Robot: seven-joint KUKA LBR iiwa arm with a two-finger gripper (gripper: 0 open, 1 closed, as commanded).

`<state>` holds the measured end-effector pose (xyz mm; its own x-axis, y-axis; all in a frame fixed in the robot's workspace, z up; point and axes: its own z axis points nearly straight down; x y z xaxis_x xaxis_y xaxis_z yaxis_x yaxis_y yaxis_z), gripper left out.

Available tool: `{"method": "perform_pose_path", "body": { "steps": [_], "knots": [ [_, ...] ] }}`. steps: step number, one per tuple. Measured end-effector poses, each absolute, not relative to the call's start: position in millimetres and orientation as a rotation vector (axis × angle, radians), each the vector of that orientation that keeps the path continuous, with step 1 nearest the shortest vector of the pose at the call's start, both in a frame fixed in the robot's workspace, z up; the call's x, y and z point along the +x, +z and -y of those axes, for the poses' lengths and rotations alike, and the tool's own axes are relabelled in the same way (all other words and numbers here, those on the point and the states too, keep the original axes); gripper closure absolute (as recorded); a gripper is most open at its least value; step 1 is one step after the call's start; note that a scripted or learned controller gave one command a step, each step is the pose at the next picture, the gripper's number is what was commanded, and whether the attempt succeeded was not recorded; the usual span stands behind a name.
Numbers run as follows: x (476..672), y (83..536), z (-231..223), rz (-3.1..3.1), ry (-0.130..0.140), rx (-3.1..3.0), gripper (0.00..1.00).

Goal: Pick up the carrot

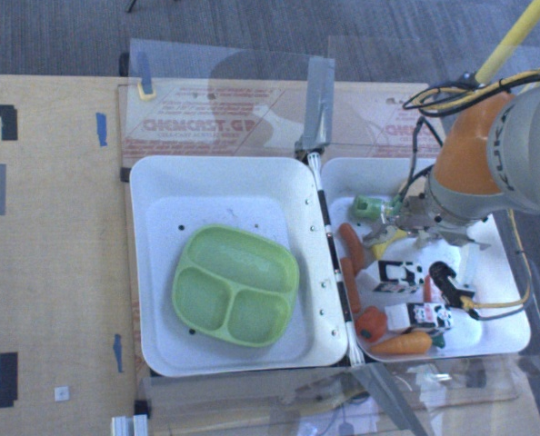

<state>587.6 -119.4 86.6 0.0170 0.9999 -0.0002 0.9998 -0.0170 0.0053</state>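
Note:
The carrot [403, 342], orange with a green top at its right end, lies along the front wall of the right bin [502, 334]. My gripper [399, 231] hangs over the back half of that bin, well behind the carrot and apart from it. It sits close to a green toy [368, 210] and a small yellow piece [390, 237].
A red round toy [372, 322] touches the carrot's left end. Two reddish sausages [350, 242] [350, 285] lie along the bin's left wall. Black-and-white toys [395, 274] [426, 315] lie mid-bin. The left bin [152, 189] holds a green divided plate [235, 285].

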Motion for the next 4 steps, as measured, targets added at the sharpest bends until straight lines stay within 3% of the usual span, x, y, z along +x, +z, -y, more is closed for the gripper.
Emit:
{"method": "perform_pose_path", "body": {
  "steps": [1,2,3,4],
  "knots": [
    [628.7,85.9,121.9,-2.540,0.003,1.841,0.00],
    [660.1,82.3,152.9,-2.255,-0.032,2.237,0.00],
    [659.3,92.8,154.4,-2.254,-0.043,2.236,1.00],
    [667.8,183.9,224.1,-2.174,0.003,2.260,1.00]
  ]
}}
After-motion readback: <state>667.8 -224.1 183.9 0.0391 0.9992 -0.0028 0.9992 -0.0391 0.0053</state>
